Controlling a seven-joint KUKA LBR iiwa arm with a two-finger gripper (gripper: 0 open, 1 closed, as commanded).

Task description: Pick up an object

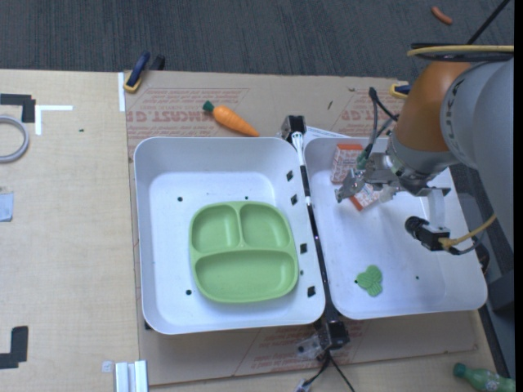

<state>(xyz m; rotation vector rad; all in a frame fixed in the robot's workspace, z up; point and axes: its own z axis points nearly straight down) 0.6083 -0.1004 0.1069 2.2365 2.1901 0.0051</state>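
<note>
My gripper [353, 188] reaches down into the back of the right bin [425, 288], over a small carton with red and white print [346, 162] that lies near the bin's rear left corner. The grey wrist covers part of the carton. A small green leafy toy [370, 280] lies on the bin floor toward the front. The arm with its orange band [433, 96] enters from the right.
In the left bin [155, 219] lies a green divided plate [243, 251]. A toy carrot [230, 118] rests on the cardboard behind the bins. A blue and yellow clip [136, 70] lies at the back left. A green bottle [482, 375] sits at the front right.
</note>
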